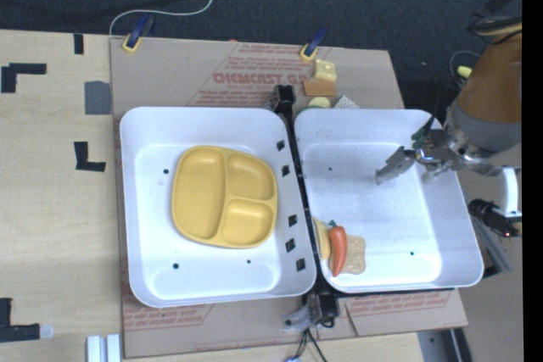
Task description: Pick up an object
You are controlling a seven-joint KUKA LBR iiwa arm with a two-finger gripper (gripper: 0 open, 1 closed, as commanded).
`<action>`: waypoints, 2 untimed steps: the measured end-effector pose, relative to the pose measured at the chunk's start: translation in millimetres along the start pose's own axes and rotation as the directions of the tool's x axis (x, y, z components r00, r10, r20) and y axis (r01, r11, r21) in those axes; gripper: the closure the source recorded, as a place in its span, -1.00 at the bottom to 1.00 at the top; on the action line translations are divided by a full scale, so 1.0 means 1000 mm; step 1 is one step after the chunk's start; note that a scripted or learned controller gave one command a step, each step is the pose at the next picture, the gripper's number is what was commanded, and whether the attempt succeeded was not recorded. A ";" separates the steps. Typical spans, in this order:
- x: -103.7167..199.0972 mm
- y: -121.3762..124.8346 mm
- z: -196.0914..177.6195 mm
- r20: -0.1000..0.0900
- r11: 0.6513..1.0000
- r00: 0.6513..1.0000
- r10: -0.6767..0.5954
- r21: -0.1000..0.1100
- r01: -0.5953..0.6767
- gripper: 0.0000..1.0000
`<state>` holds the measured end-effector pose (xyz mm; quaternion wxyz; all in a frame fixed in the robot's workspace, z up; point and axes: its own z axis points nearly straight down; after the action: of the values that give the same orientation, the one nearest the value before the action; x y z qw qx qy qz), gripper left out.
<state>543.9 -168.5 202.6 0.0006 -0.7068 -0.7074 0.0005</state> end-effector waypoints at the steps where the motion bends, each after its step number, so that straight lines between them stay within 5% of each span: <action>1: 0.051 0.022 0.120 0.002 1.000 1.000 -0.002 -0.005 0.003 -1.00; 2: 0.078 0.116 0.095 0.001 1.000 1.000 -0.006 -0.010 0.006 -1.00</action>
<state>659.7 -90.7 107.5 -0.0033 -0.7047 -0.7095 -0.0028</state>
